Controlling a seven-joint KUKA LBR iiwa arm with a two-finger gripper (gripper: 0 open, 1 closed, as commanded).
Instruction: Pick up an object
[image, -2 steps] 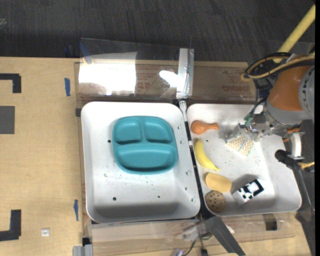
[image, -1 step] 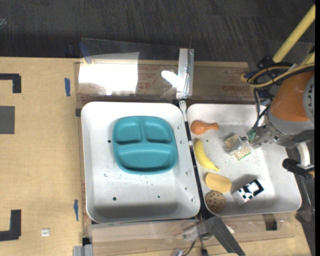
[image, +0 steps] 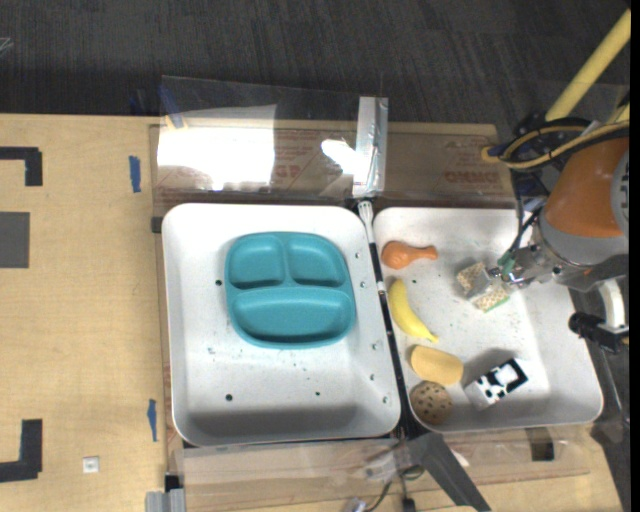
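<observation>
The right bin (image: 560, 350) holds several toy foods. An orange drumstick (image: 405, 254) lies at its top left, with a yellow banana (image: 408, 311) below it. Further down sit a yellow potato-like piece (image: 437, 364) and a brown cookie (image: 431, 400). A black-and-white cube (image: 498, 381) rests near the bin's front. A speckled beige block (image: 478, 284) lies in the upper middle. My gripper (image: 510, 268) reaches in from the right and sits right at the block's upper right edge, touching or nearly touching it. The grey arm with its orange band (image: 592, 195) rises behind it.
The left bin (image: 190, 300) carries a teal divided plate (image: 290, 288) at its centre. A clear plastic sheet (image: 260, 150) and a taped strip stand behind the bins. Cables and a yellow pole (image: 590, 70) hang at the top right. Cardboard covers the bench to the left.
</observation>
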